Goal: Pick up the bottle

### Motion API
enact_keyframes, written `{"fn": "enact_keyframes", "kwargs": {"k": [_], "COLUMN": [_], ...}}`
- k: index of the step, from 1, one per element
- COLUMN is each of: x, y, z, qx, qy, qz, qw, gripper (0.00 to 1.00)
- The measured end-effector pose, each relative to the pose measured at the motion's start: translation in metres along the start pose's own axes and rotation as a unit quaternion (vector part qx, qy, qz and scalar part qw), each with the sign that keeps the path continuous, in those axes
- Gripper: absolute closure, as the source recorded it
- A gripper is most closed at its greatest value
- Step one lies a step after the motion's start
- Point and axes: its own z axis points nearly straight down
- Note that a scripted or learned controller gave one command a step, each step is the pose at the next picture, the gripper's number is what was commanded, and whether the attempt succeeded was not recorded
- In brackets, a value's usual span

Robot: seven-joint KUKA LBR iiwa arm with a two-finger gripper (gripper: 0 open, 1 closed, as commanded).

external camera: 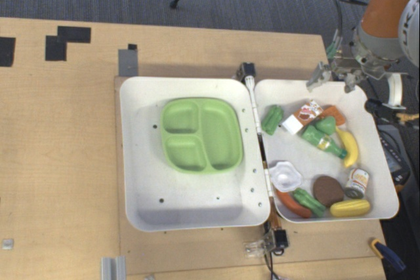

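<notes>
End effector (pixel 333 74) (fingers unclear) hovers over bin (pixel 387 197) above bottle (pixel 323 138).

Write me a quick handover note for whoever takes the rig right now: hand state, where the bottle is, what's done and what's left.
Hand: hanging over the far rim of the right bin, nothing seen between its parts; whether it is open or shut cannot be told from this view.
Green bottle: lying on its side in the right bin, among the toy food, with a banana right beside it and an orange carrot just behind.
Left bin: holds a green divided plate.
Done: nothing yet; the bottle is untouched.
Left: bring the hand down over the bottle, grip it, lift it.
</notes>
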Motion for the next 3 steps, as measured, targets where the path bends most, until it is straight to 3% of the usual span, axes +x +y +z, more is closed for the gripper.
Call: {"fn": "enact_keyframes", "kwargs": {"k": [1, 2, 3], "x": [0.044, 0.044, 0.039], "y": [-0.076, -0.024, -0.087], "z": [0.100, 0.119, 0.116], "qx": [0.001, 0.011, -0.001], "qy": [0.001, 0.003, 0.000], "qz": [-0.103, -0.061, -0.047], "qw": [0.9947, 0.9980, 0.9989], "gripper": [0.00, 0.00, 0.00]}}
